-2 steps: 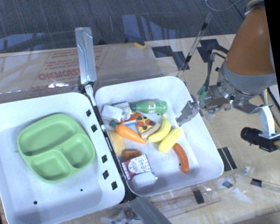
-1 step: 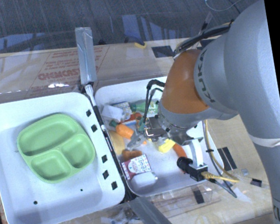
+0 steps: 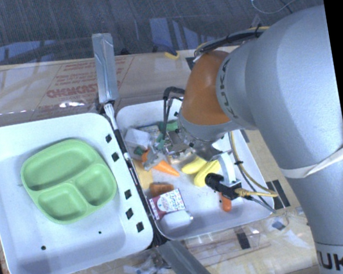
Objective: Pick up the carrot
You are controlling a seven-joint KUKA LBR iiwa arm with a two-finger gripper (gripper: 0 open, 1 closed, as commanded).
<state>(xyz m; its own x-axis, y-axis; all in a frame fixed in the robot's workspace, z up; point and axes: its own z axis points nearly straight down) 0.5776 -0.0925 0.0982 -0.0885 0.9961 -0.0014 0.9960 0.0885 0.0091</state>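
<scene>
The carrot [image 3: 165, 167], a small orange cone, lies in the left half of the right bin [image 3: 256, 216], pointing right. My gripper [image 3: 162, 145] is low in the same bin, just above and behind the carrot, amid a cluster of small items. The grey arm with its orange band [image 3: 206, 91] covers the back right of that bin. From this view I cannot see anything held.
Beside the carrot are a yellow item [image 3: 203, 170], a brown piece [image 3: 161, 187], a white and red carton [image 3: 169, 202] and a small orange item [image 3: 226, 205]. The left bin [image 3: 22, 255] holds a green divided tray [image 3: 68, 178]. A grey divider [image 3: 105, 66] runs between the bins.
</scene>
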